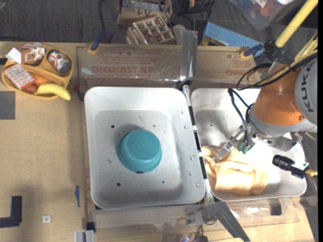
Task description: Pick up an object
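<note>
A teal bowl (140,150) lies upside down in the middle of the left bin (101,105). A crumpled tan cloth (234,176) lies at the front of the right bin (212,110). My gripper (228,150) reaches in from the right, under the orange band, and sits low over the cloth's upper left edge, touching or nearly touching it. One finger (222,153) shows as a thin metal blade pointing down-left.
A yellow tray (10,77) with a banana (53,90) and food packets sits at the far left of the bench. Cardboard and clear panels stand behind the bins. Black cables run over the back of the right bin.
</note>
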{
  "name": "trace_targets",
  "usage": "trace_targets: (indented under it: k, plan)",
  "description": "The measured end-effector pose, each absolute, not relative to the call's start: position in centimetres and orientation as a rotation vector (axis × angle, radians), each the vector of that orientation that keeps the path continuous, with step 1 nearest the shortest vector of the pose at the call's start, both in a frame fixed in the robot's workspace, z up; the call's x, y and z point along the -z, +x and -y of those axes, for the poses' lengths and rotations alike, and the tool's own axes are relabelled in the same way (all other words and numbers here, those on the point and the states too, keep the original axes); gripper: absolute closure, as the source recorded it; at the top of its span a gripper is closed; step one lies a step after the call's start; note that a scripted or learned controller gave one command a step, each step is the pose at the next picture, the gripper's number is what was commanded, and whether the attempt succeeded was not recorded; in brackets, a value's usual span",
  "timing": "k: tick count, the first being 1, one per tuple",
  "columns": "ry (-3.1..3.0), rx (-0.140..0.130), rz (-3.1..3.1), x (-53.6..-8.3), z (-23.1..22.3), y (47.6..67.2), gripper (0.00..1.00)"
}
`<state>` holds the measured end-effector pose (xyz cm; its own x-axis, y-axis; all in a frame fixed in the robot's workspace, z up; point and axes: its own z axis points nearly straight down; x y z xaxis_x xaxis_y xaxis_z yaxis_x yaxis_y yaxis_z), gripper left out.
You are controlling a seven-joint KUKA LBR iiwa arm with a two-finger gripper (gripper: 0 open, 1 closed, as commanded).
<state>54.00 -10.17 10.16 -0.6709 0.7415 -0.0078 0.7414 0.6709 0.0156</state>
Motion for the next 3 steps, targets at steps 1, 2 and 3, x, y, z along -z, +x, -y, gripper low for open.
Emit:
trace_targets:
  k: [1, 2, 3]
  plan:
    - [1.274, -0.019, -2.855, -11.0, 10.3, 54.1, 1.0]
    - [1.274, -0.019, -2.855, -11.0, 10.3, 54.1, 0.0]
    - [1.83, 0.0, -2.551, -13.2, 11.3, 58.4, 0.0]
